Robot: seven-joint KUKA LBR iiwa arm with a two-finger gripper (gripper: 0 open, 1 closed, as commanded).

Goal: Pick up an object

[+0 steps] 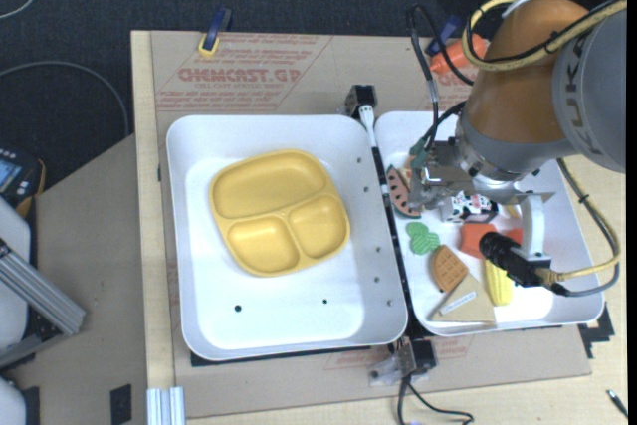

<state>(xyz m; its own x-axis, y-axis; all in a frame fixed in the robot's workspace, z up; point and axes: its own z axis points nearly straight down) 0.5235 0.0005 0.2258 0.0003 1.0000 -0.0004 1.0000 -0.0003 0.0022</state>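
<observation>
Camera view: grey arm (587, 65) with its orange band (523, 65) reaches in from the right and bends down over the right bin (567, 314). Its end effector (448, 184) hangs low among small objects; whether it is released or clenched cannot be told. Just near it lie a flat green leafy piece (422, 238), a tan waffle-textured piece (449, 268), a yellow corn-like piece (498, 282) and an orange-red chunk (476, 238). On the bench, the left bin (189, 214) holds a smooth yellow three-compartment plate (279, 211).
</observation>
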